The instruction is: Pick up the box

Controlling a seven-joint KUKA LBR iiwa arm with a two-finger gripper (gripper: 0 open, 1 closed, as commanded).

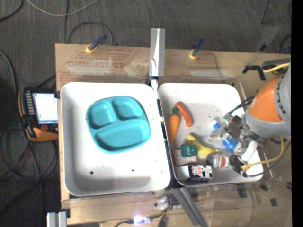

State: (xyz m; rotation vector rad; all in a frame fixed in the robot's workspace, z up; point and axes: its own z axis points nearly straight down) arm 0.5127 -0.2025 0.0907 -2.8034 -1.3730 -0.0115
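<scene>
The box (200, 171) is small and dark with white and red print. It lies near the front wall of the right bin (203, 91). My gripper (226, 135) hangs over the right part of that bin, above and to the right of the box and apart from it. Blue and white bits show at the gripper's tip, and I cannot make out whether they belong to it or to a loose object. The arm's orange band (265, 109) sits just behind the wrist.
In the right bin lie a carrot (173, 125), a red-orange sausage shape (184, 114), a yellow piece (201, 145), a teal block (188, 150) and a small can (220, 161) right of the box. The left bin (75, 174) holds a turquoise divided plate (118, 123).
</scene>
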